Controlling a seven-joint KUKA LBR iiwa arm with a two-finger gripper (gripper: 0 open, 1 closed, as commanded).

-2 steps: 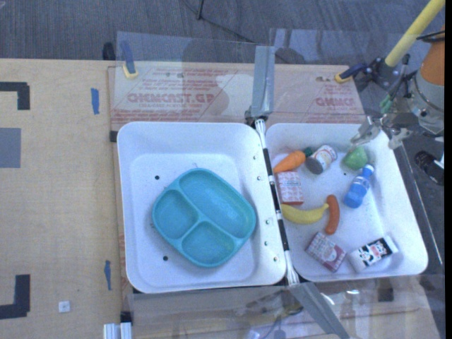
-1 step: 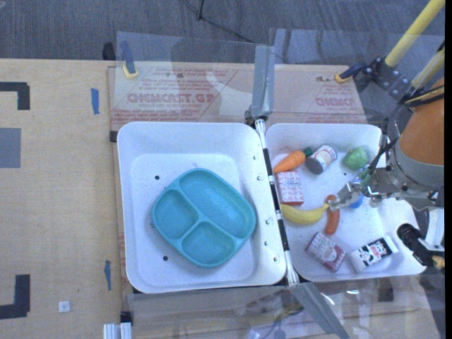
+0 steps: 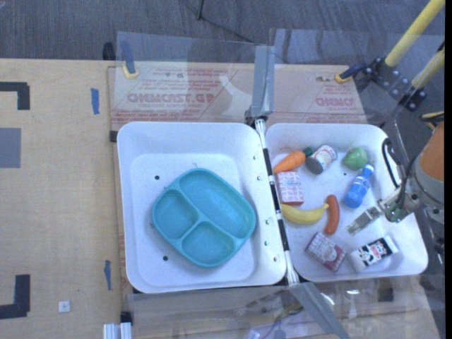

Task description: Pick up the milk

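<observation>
The milk is a small white carton with black cow patches. It lies on its side near the front right corner of the right bin. My gripper reaches in from the right and hangs just above and to the left of the milk, between it and an orange sausage. Nothing shows in the gripper.
The right bin also holds a banana, a red box, a red-and-white carton, a carrot, a can, a green item and a blue bottle. A blue divided plate lies in the left bin.
</observation>
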